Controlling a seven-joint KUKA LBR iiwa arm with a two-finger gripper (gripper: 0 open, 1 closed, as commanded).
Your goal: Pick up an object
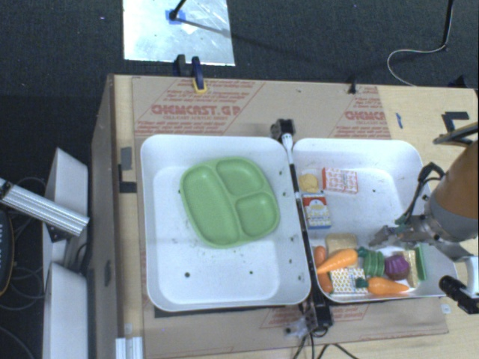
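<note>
Left bin (pixel 161 200): green divided plate (pixel 228 200). Right bin (pixel 404 159), 6 o'clock corner: toy carrot (pixel 338 259), light, rigid, slippery; best taken across its thick middle. Gripper (pixel 395 238) at 3 o'clock of carrot, hovering, spread unreadable.

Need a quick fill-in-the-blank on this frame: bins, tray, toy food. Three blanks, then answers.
1. The green divided tray lies in the ____ bin.
2. The tray has ____ compartments.
3. Two toy carrots lie in the right bin; their colour is ____.

Missing words: left; three; orange
</note>
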